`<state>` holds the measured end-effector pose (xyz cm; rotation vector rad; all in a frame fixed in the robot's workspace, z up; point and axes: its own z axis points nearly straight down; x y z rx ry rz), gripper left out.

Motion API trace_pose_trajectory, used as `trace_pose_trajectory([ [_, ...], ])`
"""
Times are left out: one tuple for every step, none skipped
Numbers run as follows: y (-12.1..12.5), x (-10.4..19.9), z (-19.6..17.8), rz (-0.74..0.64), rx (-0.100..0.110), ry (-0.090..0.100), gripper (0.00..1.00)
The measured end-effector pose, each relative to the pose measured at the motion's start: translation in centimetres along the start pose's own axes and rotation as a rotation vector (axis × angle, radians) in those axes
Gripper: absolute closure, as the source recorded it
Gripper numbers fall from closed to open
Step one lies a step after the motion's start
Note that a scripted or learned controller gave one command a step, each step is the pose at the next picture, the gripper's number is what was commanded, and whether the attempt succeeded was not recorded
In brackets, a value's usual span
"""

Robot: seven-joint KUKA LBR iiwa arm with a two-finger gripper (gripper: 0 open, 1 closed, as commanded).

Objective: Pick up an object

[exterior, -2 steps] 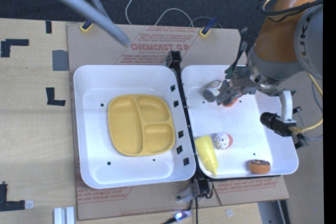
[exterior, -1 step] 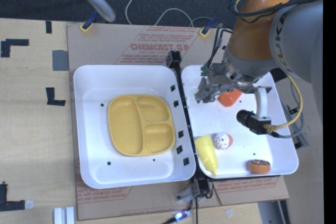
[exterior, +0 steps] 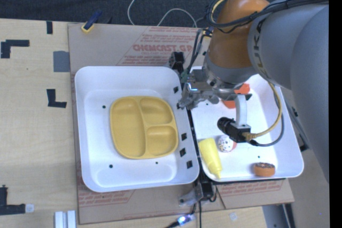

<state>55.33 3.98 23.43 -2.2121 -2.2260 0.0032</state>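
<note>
Left bin (exterior: 85, 88): one yellow divided plate (exterior: 141, 126), flat near the middle. Right bin (exterior: 286, 153): yellow bottle-like item (exterior: 211, 156) in the front left corner, speckled white ball (exterior: 225, 143) just beside it, brown ring (exterior: 264, 168) near the front edge, and orange piece (exterior: 243, 89) partly under the arm. Gripper (exterior: 187, 96): low at the right bin's left wall, between the bins; whether it is open or closed cannot be told.
</note>
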Motion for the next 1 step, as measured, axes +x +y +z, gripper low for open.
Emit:
trace_pose_trajectory([
  [0.5,5.3,-0.48,-0.001,-0.002,0.001,1.0],
])
